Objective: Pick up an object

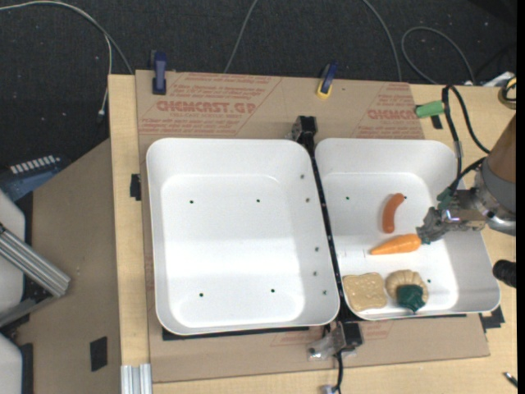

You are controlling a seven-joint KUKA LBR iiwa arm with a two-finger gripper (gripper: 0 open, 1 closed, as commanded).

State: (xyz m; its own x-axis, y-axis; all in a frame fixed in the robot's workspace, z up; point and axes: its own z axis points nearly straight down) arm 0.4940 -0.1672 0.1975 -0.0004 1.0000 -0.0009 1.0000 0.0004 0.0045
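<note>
An orange toy carrot (396, 245) lies on the floor of the right-hand bin (361, 158), its thick end pointing toward the arm and its tip toward the divider between the two bins. The gripper (432, 226) sits low at the carrot's thick end, just beside or touching it — the view is too small and too blurred there to tell which, and it cannot be told how far the pincer is parted or whether it has hold of anything. Nothing is seen lifted clear of the bin floor.

Just above the carrot lies a small reddish sausage (393, 211), standing nearly upright in the picture. Below it, along the bin's near edge, rest a tan slice of toast (364, 290) and, to its right, a round tan item with a green leafy end (408, 289), the two close together. The left-hand bin (164, 245) sits alongside, and the grey arm (500, 179) reaches in from the right.

By the look of it, the pick is at the approach or closing stage — the carrot seems the likely target, and the grasp and lift remain to be done.
</note>
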